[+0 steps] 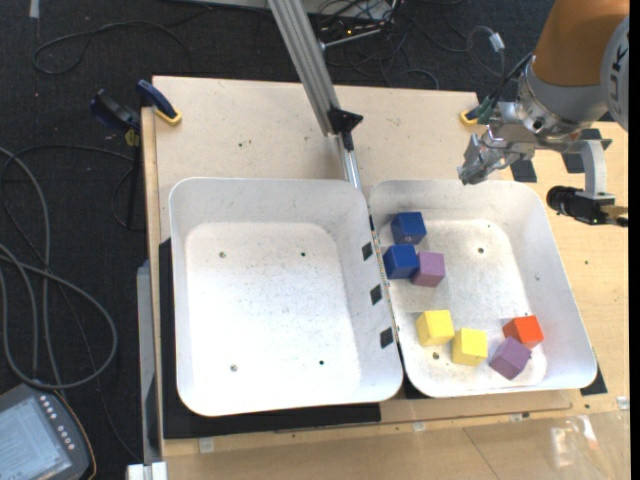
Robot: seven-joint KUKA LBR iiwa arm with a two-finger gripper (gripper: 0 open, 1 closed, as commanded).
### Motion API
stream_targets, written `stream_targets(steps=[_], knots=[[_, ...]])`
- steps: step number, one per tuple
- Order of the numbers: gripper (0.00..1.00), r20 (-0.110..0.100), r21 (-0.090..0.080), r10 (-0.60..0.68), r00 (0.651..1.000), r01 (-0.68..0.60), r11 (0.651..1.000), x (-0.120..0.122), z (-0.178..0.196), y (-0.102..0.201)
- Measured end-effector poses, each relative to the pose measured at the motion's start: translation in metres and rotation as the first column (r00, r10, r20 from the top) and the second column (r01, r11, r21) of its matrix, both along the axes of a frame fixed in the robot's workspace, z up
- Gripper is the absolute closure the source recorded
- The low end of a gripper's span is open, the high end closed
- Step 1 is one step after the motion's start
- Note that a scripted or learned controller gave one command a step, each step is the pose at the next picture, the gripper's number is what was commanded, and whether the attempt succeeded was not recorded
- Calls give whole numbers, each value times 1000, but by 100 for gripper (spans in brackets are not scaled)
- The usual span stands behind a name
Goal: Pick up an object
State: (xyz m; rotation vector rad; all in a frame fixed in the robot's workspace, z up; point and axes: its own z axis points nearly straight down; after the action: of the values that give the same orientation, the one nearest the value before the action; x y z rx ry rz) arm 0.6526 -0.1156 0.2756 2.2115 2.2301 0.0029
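Note:
The right bin [556, 268] holds several small blocks. Two blue blocks [408, 228] [401, 261] sit near its left wall, with a purple block [430, 268] beside the lower one. Two yellow blocks [435, 327] [470, 346] lie toward the front, and an orange block [523, 330] and another purple block [511, 357] rest at the front right. My gripper [474, 171] hangs above the back rim of the right bin, up and to the right of the blue blocks, with nothing seen in it.
The left bin [200, 268] lies beside the right one. A slanted metal pole [305, 53] crosses the back of the bench to the bins' junction. Clamps [160, 103] sit at the bench's back corners. Cables lie on the floor at left.

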Motion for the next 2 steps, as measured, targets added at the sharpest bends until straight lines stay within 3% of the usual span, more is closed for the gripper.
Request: stream_targets(steps=[2], knots=[[100, 0, 1, 0, 1000, 0, 1000, 13, -15, 106]])
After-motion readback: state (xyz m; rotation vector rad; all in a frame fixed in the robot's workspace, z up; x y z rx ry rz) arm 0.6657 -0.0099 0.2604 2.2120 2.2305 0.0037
